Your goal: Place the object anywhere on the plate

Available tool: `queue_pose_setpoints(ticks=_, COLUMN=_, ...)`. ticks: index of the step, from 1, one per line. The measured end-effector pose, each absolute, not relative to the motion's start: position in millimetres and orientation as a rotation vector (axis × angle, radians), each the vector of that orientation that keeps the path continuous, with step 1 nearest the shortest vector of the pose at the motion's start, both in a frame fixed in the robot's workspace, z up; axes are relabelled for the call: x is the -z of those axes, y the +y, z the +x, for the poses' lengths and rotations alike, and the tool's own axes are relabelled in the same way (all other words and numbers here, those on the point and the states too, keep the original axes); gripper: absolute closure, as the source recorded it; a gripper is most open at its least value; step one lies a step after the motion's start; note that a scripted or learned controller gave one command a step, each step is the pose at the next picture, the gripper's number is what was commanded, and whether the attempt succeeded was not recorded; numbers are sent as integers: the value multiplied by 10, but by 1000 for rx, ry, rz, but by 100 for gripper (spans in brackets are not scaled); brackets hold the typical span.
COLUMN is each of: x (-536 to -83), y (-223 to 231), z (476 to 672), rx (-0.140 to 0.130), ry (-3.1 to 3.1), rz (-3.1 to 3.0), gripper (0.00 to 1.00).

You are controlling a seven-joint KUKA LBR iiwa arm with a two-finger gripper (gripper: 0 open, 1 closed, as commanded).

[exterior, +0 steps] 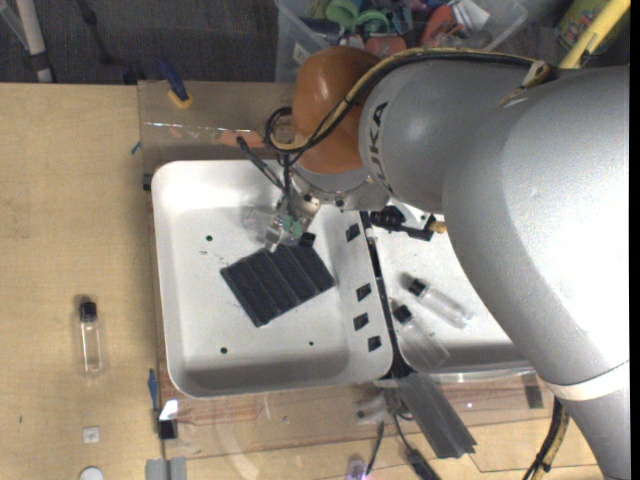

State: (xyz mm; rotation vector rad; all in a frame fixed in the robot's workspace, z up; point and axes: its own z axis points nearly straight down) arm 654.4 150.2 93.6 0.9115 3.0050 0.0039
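just one camera here, fixed up above the bench and tilted down at a slant. the left bin sits about mid-frame, with the right bin just beside it, partly behind the arm, which looms big and close from the right. beyond the left bin, at the top edge, there's a clear tub of bright stuff.

Even overhead light, soft shadows, glare on white bin, slight blur.
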Motion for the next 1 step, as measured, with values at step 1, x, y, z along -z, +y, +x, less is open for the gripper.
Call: queue_pose_setpoints(ticks=1, x=-1778, y=2275, z=6517, rx=-4, ry=2998, rz=931, gripper=100)
